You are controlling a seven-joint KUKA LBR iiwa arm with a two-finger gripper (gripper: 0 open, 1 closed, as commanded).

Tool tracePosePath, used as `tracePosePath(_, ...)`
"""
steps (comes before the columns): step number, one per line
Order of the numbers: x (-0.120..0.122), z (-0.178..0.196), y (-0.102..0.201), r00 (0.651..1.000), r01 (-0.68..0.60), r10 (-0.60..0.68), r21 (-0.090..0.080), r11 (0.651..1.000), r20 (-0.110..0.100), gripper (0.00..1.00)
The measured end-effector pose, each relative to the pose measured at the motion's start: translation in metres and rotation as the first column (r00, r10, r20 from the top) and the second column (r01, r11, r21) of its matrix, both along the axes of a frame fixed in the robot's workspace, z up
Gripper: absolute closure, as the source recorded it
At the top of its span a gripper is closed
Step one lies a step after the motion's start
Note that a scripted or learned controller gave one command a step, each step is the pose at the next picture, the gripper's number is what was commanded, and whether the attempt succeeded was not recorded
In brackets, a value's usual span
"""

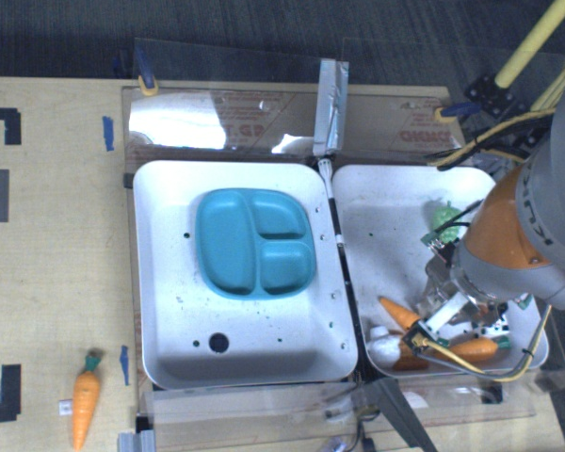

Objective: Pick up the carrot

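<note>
orange carrot (398, 311) crowded against other toys under hand (435, 330); grip state unclear; likely to snag a neighbour.

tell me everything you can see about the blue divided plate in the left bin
The blue divided plate is a rounded-corner, teal-blue tray that looks like smooth plastic. Raised ridges split it into three compartments: one large section along its left side and two smaller ones stacked on its right. It lies flat and right side up, slightly above the middle of the left shallow white bin, resting on the bin's floor. All three compartments look bare. Nothing else touches it; a small dark round spot on the bin floor sits apart, below it.
</note>
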State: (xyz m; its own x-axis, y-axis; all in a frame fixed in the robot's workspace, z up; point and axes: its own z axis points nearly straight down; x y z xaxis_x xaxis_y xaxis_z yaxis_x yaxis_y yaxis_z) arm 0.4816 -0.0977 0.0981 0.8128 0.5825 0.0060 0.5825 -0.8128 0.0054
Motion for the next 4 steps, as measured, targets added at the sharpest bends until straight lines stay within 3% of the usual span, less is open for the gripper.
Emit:
tracePosePath(1,0.0,0.009,0.0,1.0,0.0,0.0,0.001,1.0,-0.001,1.0)
tracePosePath(2,0.007,0.086,0.058,0.922,0.386,-0.386,0.002,0.922,-0.01,1.0)
tracePosePath(3,-0.002,0.131,0.08,0.915,0.404,-0.404,0.002,0.915,-0.009,1.0)
tracePosePath(4,-0.002,0.13,0.08,0.914,0.406,-0.405,0.0,0.914,-0.012,0.0)
